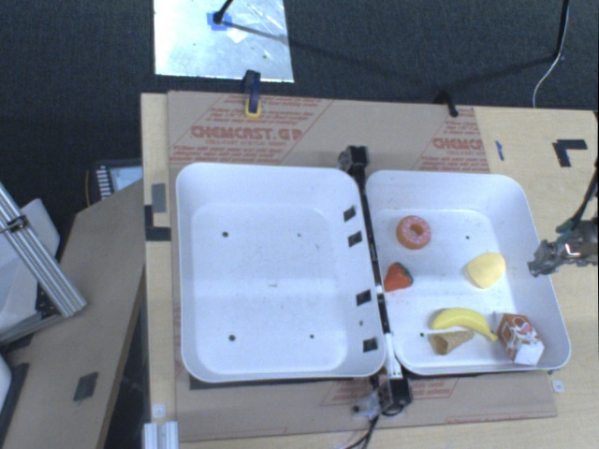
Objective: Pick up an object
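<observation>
The right bin (520, 199) holds several toy foods: a pink frosted doughnut (414, 232), a red strawberry (399, 277), a yellow lemon (486, 270), a yellow banana (461, 321), a tan cone (450, 341) and a small red-and-white carton (518, 338). My gripper (554, 254) comes in at the right edge, just beyond the right bin's rim and to the right of the lemon. It is small and dark in the camera view, and nothing shows in it.
The left bin (192, 251) lies beside the right one, with black clips along the shared rim. Both rest on a cardboard sheet (281, 129) on the wooden bench. A shiny metal plate (223, 24) lies at the back left.
</observation>
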You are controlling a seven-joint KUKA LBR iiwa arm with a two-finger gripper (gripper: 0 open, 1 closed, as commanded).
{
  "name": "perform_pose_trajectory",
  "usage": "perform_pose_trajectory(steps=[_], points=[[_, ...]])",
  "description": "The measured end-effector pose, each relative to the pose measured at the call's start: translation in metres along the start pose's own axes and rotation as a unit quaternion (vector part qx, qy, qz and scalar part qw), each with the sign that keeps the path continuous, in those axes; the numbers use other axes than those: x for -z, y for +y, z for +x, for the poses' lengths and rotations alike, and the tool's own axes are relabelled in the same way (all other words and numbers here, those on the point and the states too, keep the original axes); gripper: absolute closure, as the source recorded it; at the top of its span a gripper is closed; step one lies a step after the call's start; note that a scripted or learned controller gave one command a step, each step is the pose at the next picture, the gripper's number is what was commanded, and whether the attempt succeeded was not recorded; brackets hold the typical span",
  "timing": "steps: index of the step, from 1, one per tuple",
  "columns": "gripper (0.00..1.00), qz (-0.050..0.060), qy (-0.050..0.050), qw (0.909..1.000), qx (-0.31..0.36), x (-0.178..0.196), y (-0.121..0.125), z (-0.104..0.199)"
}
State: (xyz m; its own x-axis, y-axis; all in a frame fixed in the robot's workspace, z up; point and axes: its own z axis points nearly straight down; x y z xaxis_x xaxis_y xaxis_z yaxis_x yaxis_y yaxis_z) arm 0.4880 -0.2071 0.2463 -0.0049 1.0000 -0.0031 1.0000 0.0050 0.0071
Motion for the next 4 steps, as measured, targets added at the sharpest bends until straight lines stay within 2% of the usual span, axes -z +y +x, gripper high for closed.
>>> perform_pose_trajectory(steps=[1, 2, 3, 4], points=[[1.00, 0.003, 0.002, 1.0000, -0.002, -0.168, -0.003, 0.031], [1.00, 0.001, 0.000, 1.0000, 0.000, -0.158, 0.022, 0.015], [0.00, 0.002, 0.001, 1.0000, -0.001, -0.158, 0.020, 0.016], [0.00, 0.004, 0.002, 1.0000, 0.000, -0.163, 0.008, 0.040]])
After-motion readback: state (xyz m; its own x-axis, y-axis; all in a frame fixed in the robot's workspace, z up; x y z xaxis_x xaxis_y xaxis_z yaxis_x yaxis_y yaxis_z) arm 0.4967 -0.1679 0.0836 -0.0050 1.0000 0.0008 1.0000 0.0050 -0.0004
